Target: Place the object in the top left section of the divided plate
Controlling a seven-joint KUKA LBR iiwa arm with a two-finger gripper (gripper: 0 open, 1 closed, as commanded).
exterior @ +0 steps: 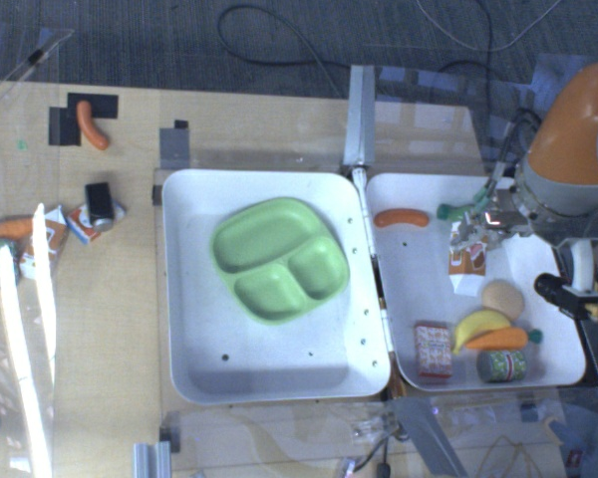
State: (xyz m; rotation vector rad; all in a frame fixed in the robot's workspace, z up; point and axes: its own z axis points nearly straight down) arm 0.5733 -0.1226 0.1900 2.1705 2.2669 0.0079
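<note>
The green divided plate [279, 257] lies in the left bin [194, 357], with nothing in its sections. My gripper [472, 230] hangs low over the upper part of the right bin [563, 366], just above a small brown packet [468, 260]. An orange-red sausage [402, 218] lies to the gripper's left, near the bin's top left corner. Lower in that bin are a beige round piece [502, 298], a banana [477, 327], a carrot [500, 339], a red box [434, 351] and a green can [501, 365].
A metal divider [359, 127] runs between the two bins. On the bench to the left lie another sausage [92, 126], a small black block [100, 201] and some wrappers [20, 242]. Cables trail across the dark floor at the back.
</note>
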